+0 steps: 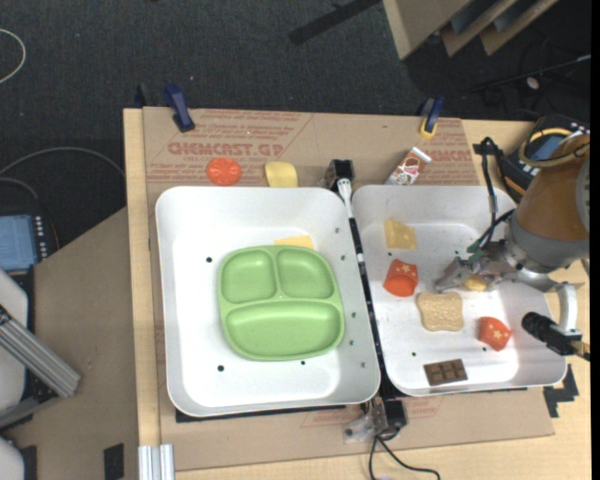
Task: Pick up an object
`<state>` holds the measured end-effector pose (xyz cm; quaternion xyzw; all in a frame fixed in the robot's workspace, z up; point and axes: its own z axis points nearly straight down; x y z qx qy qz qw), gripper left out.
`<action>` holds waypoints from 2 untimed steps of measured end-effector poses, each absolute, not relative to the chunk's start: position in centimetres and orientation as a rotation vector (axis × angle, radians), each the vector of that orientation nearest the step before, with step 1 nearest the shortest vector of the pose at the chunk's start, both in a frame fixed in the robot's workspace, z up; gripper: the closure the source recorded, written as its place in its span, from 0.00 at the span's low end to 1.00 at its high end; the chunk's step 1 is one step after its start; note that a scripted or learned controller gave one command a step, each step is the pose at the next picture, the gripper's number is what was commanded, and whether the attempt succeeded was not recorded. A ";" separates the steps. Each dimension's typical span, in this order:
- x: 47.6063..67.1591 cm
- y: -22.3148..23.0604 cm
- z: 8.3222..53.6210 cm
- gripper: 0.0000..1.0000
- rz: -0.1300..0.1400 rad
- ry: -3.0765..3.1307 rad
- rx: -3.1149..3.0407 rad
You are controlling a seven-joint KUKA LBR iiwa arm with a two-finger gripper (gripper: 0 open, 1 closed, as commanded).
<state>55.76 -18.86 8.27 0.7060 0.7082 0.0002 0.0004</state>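
Reaching into the right bin (412, 370) from the right, gripper (466, 272) hovering low among toy foods.

Showing fingers spread open with nothing between them, just above a small yellow piece (477, 283). Lying close by: a toast slice (441, 310) just nearer, an orange cup (401, 277) to the left, a cheese wedge (399, 233) farther back, a strawberry (494, 331) near right, a chocolate bar (444, 372) at the near edge. Sitting in the left bin (187, 234): a green divided plate (279, 302).

A dark grey carpeted floor (84, 66) surrounds the bench (309, 136), whose top is brown cardboard printed with red lettering. Two blue clamps (178, 106) grip its far edge. Cardboard boxes (459, 23) sit at the upper right; light is even.
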 end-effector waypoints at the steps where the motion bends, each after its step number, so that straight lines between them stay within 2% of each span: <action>1: 55.6 -19.7 8.5 0.00 0.001 2.219 2.219; 2: 55.6 -19.7 9.6 1.00 0.003 2.217 2.216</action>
